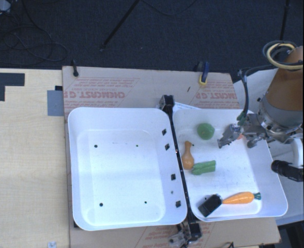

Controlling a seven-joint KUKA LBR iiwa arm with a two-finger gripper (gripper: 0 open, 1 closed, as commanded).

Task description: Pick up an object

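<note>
Nearest the front edge of the right bin (276, 211), a black block (210, 205) is seen touching a carrot (239, 198). Near the bin's left wall an orange gourd (187, 156) lies just beside a green cucumber (204, 167), and a green ball (206, 131) sits toward the back edge. The gripper (237, 135) is held above the bin's right side, clear of every object; whether its fingers are parted cannot be told. The left bin (79, 138) is alongside.

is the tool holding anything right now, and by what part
Nothing is held. The tool hangs over the right bin, apart from the green ball, carrot and the other items.
</note>
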